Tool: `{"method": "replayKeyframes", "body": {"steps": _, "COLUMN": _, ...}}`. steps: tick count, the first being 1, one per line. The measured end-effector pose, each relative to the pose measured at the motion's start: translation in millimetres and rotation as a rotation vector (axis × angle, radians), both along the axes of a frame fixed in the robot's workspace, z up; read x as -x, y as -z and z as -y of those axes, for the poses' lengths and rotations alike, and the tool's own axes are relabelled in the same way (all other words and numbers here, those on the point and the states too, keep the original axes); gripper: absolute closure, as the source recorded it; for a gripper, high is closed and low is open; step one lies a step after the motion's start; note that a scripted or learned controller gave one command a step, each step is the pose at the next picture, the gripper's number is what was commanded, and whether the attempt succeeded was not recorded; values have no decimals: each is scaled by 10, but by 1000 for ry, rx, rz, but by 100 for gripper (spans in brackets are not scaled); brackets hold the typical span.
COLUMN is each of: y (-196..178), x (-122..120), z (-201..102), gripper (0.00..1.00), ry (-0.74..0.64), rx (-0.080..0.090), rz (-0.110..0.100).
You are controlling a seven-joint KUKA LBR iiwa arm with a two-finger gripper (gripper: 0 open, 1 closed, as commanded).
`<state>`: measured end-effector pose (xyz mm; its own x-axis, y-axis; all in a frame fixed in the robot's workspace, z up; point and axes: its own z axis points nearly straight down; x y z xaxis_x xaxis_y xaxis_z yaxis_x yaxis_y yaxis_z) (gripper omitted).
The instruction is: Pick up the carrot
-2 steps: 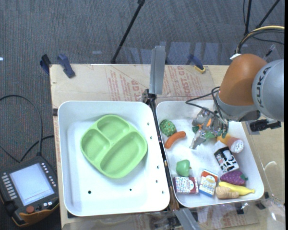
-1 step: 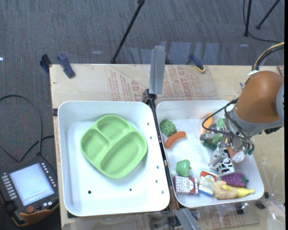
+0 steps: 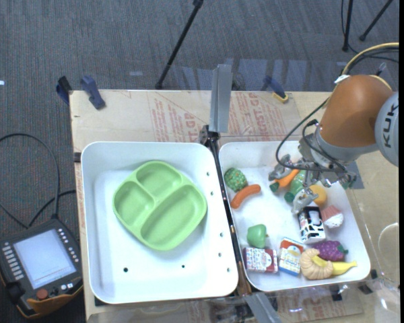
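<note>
The carrot [image 3: 287, 177] lies in the right bin [image 3: 269, 157], near its upper middle, a short orange piece with a green top. Its long axis runs on a slant, from lower left up to upper right. The gripper [image 3: 303, 175] hangs just beside it on the right, under the orange wrist, so the carrot lies toward the left of the fingertips and almost touching them. Whether the gripper is parted, closed, or already around the carrot cannot be told; the wrist hides it. A sausage [image 3: 246, 195] lies just left and lower, well placed to be mistaken for the target.
</note>
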<state>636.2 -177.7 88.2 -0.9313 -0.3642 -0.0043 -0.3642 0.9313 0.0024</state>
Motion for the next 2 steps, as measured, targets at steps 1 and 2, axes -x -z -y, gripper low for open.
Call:
{"method": "replayKeyframes", "body": {"steps": 1, "y": -105, "x": -12, "z": -10, "gripper": 100, "ry": 5, "rx": -4, "rz": 3}}
{"method": "replayKeyframes", "body": {"steps": 2, "y": -1602, "x": -118, "z": -422, "gripper": 100, "ry": 35, "rx": 4, "rz": 13}}
